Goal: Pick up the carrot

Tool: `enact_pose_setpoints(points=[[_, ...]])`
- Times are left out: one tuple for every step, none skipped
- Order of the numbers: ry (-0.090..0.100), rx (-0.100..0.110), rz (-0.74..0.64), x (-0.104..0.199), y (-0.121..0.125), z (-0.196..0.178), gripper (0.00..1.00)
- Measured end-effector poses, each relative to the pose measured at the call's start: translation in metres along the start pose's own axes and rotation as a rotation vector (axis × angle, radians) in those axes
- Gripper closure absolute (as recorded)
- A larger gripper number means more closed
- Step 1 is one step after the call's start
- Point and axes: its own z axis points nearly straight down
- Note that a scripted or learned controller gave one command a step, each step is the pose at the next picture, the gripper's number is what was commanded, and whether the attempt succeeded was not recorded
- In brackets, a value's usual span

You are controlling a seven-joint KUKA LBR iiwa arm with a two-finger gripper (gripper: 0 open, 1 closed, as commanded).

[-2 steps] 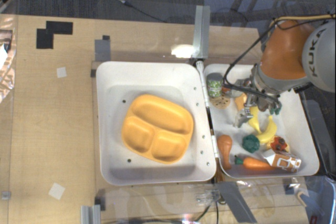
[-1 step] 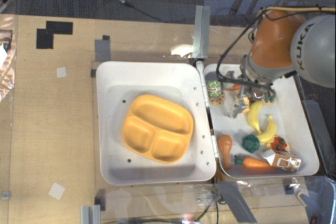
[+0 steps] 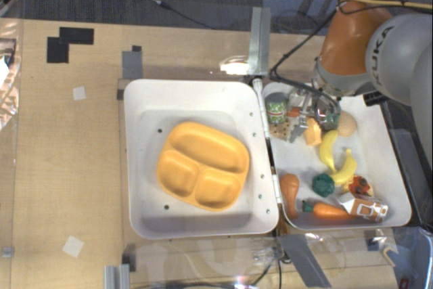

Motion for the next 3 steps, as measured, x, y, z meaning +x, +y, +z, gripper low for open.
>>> enact_pose_setpoints(points=[[-0.033,0.001,0.106,0.033,0.002,0.004,0.00],[-0.012,-0.003,0.308,0.029,0.006,0.005,0.00],[-0.029,-0.004,0.415,0.016,0.005,0.001,0.00]])
